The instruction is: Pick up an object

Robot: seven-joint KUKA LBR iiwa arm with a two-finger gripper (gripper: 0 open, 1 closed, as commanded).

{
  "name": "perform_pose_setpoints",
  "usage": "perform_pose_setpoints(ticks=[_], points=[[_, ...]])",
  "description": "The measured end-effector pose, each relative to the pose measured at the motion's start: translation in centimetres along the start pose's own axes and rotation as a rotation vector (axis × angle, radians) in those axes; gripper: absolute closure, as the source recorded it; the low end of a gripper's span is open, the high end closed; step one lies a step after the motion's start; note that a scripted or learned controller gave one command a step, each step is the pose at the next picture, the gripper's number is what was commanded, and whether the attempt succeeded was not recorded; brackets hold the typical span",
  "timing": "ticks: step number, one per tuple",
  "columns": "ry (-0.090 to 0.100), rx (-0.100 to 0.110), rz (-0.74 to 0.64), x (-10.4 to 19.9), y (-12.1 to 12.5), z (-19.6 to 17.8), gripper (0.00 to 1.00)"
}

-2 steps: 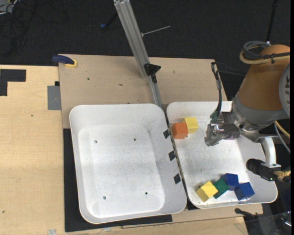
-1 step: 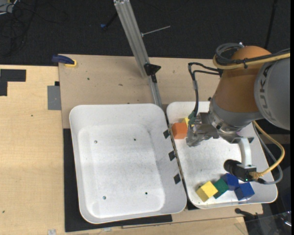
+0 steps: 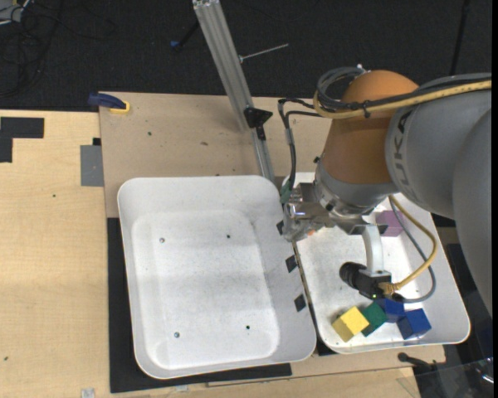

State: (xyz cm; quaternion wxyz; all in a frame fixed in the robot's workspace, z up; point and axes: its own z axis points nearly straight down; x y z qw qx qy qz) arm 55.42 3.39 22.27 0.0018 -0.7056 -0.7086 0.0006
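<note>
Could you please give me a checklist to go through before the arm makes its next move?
1. Blocks available in right bin: ok; yellow block, green block and blue blocks lie at its near edge.
2. Gripper over a block: not ok; it sits near the bin's far corner, apart from them.
3. Target stands free: not ok; yellow and green touch.
4. Gripper load: cannot tell; the wrist hides it.
5. Purple block reachable: cannot tell; the arm partly hides it.

On the tan bench (image 3: 174, 135) sit a left bin (image 3: 203, 280) and right bin (image 3: 328, 276), side by side.
</note>
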Motion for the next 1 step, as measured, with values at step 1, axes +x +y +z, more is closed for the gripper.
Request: perform_pose_setpoints(ticks=[1], points=[[0.0, 0.0, 0.0, 5.64, 0.93, 0.8, 1.0]])
